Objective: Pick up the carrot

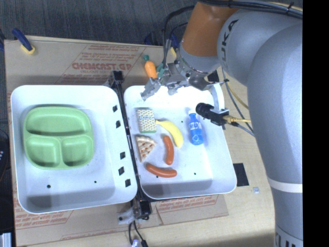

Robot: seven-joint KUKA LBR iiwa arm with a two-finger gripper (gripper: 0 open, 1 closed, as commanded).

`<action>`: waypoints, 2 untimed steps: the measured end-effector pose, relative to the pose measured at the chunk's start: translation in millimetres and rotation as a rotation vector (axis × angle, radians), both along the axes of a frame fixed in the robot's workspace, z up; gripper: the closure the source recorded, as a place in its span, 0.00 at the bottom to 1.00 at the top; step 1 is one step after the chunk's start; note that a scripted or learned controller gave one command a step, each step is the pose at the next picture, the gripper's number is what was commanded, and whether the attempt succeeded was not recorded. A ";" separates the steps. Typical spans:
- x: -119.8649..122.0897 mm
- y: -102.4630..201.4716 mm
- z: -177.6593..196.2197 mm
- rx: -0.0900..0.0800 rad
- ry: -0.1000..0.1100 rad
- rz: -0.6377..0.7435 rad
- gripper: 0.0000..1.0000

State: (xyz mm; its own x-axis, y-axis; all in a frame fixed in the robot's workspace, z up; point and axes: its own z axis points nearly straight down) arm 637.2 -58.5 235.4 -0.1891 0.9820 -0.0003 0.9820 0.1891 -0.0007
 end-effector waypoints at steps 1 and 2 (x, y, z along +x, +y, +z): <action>19.2 5.8 55.3 -0.001 0.002 -0.161 0.00; 18.2 138.6 -23.8 0.000 0.006 -0.258 0.00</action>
State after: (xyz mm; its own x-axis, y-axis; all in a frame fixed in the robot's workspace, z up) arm 655.3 80.2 211.6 0.0676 0.9977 -0.0001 0.9977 -0.0676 -0.0066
